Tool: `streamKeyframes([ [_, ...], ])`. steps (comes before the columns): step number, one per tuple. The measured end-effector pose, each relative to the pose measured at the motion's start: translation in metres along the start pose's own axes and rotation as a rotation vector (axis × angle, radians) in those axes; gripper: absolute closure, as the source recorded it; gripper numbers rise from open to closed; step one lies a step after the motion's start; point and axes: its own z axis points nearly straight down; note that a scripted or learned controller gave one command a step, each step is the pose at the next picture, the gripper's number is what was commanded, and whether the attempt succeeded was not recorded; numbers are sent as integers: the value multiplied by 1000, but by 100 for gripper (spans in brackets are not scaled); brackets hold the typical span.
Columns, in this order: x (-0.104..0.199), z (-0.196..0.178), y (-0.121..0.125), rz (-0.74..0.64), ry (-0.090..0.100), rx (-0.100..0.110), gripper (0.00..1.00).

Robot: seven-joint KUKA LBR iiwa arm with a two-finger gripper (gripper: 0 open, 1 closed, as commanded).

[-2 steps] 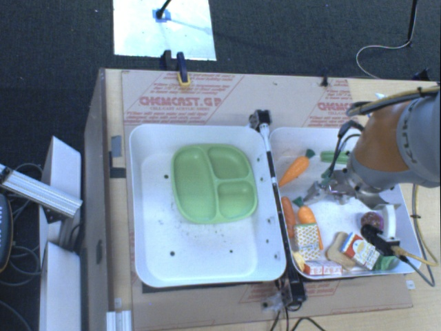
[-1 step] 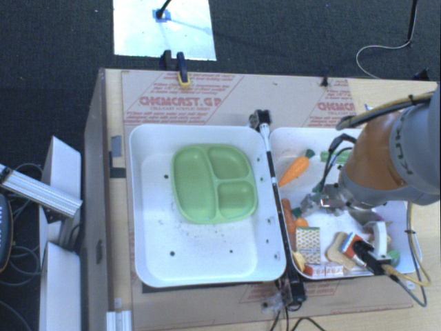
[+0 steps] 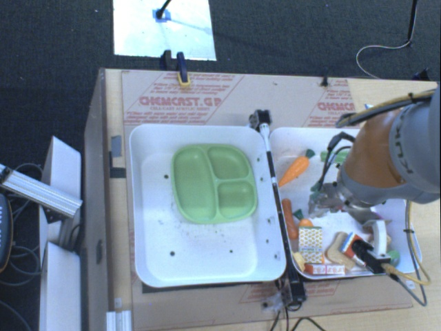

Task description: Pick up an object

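My gripper [image 3: 321, 203] is low in the right bin [image 3: 289, 138], near its middle, at the end of the grey and orange arm coming in from the right. An orange toy carrot [image 3: 295, 169] with a green top lies up and to the left of it, apart from it. Just left of the gripper, by the bin's left wall, lies a smaller orange-red piece [image 3: 287, 210]. Below the gripper stands a small patterned carton [image 3: 310, 243], with a tan piece [image 3: 337, 251] and a red and white packet [image 3: 324, 269] near the bin's front wall. The arm hides the bin's right part.
The left bin [image 3: 155, 254] holds a green divided plate [image 3: 213, 183] in its upper middle. A dividing rail [image 3: 274, 185] runs between the two bins. Cardboard [image 3: 207, 98] lines the bench behind the bins.
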Motion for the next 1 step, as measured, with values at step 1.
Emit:
streamKeyframes([
  [1, -33, -82, 35, -6, 3, 2, 100],
])
